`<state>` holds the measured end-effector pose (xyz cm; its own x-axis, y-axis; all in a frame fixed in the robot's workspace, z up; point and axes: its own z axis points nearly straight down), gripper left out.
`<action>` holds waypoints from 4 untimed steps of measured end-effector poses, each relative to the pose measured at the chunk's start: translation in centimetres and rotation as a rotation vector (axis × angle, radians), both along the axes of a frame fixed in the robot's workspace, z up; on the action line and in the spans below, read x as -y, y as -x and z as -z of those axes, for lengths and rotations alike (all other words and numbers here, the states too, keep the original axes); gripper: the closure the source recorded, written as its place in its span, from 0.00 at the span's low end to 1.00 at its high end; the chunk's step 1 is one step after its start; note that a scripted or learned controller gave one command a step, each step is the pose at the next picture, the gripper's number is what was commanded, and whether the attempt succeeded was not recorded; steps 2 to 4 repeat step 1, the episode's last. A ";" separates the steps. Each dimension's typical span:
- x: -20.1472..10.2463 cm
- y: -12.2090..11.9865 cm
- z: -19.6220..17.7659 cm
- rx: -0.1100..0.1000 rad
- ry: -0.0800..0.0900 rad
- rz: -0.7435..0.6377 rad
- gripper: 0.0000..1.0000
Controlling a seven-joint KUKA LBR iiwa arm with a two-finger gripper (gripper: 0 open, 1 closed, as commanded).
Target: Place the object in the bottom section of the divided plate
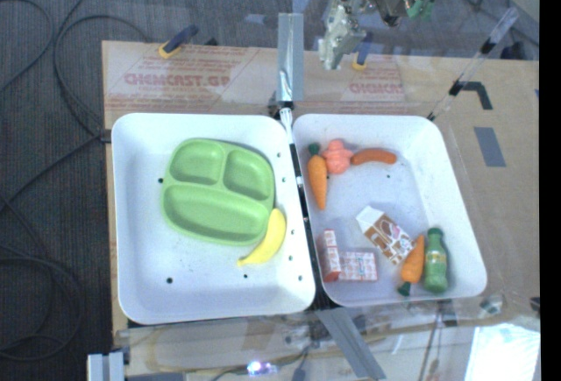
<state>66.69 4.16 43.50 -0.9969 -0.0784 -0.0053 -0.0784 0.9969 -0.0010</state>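
Note:
A green divided plate (210, 211) lies in the left white bin (140, 274), with two small sections at the back and one long section at the front. A yellow banana (267, 239) rests on the bin floor against the plate's front right edge. My gripper (338, 45) hangs high behind the bins, above the cardboard near the divider between them, far from every object. Nothing shows in it.
The right bin (458, 195) holds a carrot (317, 181), a pink-orange toy (337, 155), a sausage (374, 157), a small carton (384, 236), a red-white box (347, 264), a second carrot (412, 260) and a green bottle (435, 260). Cables lie on the floor at left.

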 end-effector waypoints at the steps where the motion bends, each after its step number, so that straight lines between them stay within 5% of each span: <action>1: 0.0 -0.2 0.0 0.000 0.001 -0.138 1.00; 4: 0.0 -0.2 0.0 0.000 0.001 -0.138 1.00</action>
